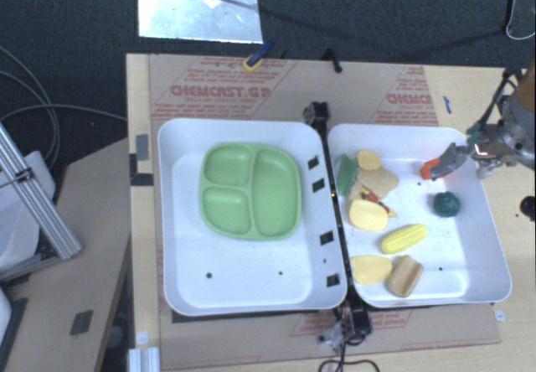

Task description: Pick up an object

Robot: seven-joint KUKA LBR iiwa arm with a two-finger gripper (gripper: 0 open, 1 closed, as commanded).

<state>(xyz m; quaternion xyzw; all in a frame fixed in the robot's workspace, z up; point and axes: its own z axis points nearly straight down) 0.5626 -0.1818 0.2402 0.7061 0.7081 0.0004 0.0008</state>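
Note:
My gripper (442,162) reaches in from the right over the upper right part of the right bin (481,278). A small red-orange object (430,167) sits at the fingertips, and the fingers look shut on it. Just below it a dark teal ball (446,204) lies on the bin floor. The left half of that bin holds a yellow corn cob (404,237), a tan block (404,276), several pale yellow pieces such as one at the middle (367,215), and a green leafy piece (346,173).
The left bin (184,278) bears a green divided plate (251,192). A black divider with clips (329,194) runs between the two bins. Cardboard (218,90) lies under both, and a metal frame (33,203) stands at the far left.

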